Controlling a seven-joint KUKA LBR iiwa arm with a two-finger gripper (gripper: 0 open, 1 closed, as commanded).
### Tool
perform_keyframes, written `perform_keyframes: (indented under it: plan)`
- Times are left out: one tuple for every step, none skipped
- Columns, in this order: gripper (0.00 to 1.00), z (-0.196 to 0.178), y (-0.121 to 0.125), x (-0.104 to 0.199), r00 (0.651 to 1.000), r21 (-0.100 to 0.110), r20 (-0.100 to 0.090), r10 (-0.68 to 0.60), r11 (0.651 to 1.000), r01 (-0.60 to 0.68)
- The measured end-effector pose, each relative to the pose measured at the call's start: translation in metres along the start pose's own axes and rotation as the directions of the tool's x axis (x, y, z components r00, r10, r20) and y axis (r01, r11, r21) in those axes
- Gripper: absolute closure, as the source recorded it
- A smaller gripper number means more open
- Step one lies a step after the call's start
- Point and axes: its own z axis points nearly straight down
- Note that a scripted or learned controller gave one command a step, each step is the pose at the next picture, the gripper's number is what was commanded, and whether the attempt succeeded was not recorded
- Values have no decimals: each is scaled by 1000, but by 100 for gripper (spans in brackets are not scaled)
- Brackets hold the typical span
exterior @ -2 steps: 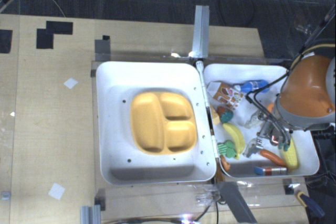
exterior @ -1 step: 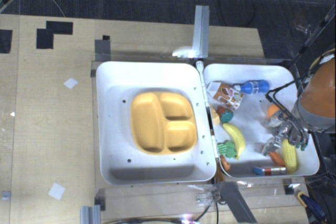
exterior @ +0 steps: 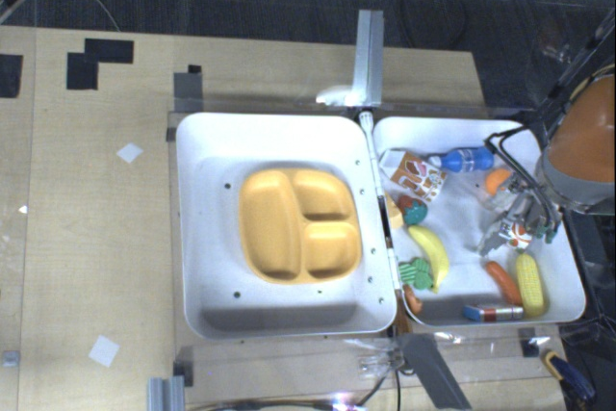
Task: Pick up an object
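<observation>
Arm point(exterior: 585, 144) cut off at right edge.

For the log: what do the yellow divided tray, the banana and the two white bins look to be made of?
The yellow divided tray looks like moulded plastic, matte, with rounded compartment edges. The banana appears to be a toy, probably plastic: uniform yellow and smooth, though too small to be sure. The left bin and right bin look like thin formed plastic, white and slightly glossy, with rounded corners.

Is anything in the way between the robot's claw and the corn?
Nothing visible blocks it. The gripper hangs in the right bin, just above the corn. A red sausage-like toy lies right beside the corn.
</observation>
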Motion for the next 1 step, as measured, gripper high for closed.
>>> perform_keyframes:
  plan:
    - [0, 1, 84, -27, 992, -2, -4, 128, 992, -128]
